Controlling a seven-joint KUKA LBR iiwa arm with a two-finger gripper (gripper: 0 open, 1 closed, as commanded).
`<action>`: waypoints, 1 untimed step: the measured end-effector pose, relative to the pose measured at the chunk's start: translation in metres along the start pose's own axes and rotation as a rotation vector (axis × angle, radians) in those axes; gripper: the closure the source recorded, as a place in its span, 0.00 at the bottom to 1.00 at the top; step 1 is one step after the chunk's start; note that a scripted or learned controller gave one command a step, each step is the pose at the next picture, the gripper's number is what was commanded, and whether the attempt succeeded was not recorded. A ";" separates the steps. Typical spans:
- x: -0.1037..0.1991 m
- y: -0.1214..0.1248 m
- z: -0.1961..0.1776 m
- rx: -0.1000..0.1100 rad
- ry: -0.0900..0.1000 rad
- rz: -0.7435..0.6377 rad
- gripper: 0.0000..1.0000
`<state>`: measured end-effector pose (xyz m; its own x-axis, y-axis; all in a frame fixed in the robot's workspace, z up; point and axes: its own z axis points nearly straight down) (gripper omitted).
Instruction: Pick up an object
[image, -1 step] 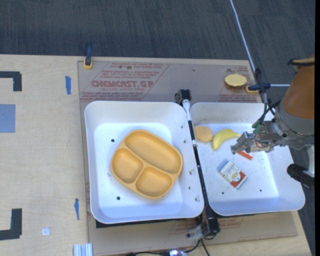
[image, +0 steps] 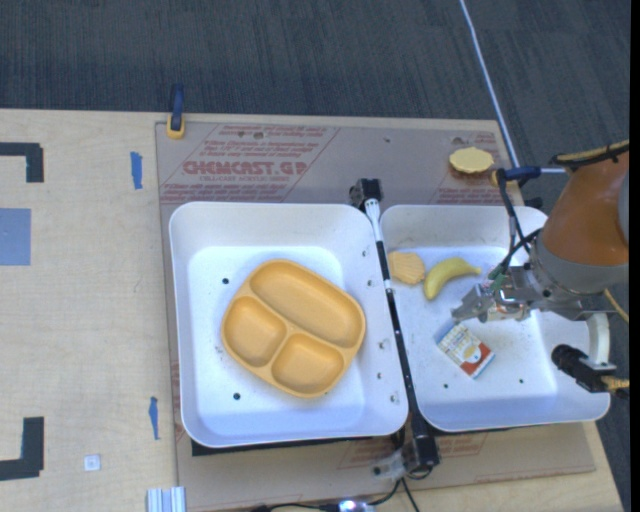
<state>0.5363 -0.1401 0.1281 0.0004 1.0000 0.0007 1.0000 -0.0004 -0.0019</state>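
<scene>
In the right bin (image: 560, 405) lie a yellow banana (image: 448, 275), a round tan cracker-like piece (image: 406, 266) and a small white and red packet (image: 466, 349). My gripper (image: 483, 304) hangs over the bin's middle, just right of the banana and above the packet. Nothing shows between its fingers. The arm's orange band (image: 590, 215) sits at the right edge.
The left bin (image: 200, 240) holds a yellow three-part plate (image: 292, 327). A yellow round piece (image: 471, 160) lies on the bench behind the right bin. A black clamp (image: 367, 190) sits between the bins at the back. Cables run along the right bin's far side.
</scene>
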 end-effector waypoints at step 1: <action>0.041 -0.021 0.042 -0.006 0.000 0.000 0.00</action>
<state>0.5156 -0.0994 0.0865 0.0002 1.0000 0.0003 1.0000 -0.0002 0.0038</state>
